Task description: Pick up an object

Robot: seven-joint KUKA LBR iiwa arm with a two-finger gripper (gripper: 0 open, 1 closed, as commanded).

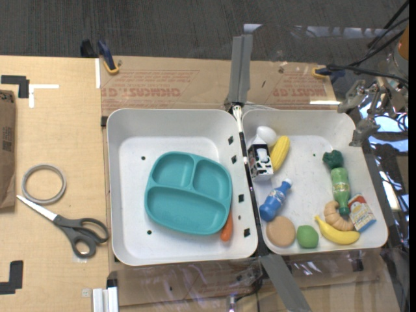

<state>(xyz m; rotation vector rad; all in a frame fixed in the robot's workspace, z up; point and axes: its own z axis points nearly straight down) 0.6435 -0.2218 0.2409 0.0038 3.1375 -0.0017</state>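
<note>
banana lies at near edge of right bin, long axis across bin, beside green ball. claw sits over bin's far right corner (spread: cannot tell). so fruit lies toward camera from claw, well apart; reach comes near-left.

Teal tray hides most of the carrot

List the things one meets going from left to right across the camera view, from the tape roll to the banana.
Tape roll → scissors → teal plate → carrot → blue bottle → green ball → banana.
</note>
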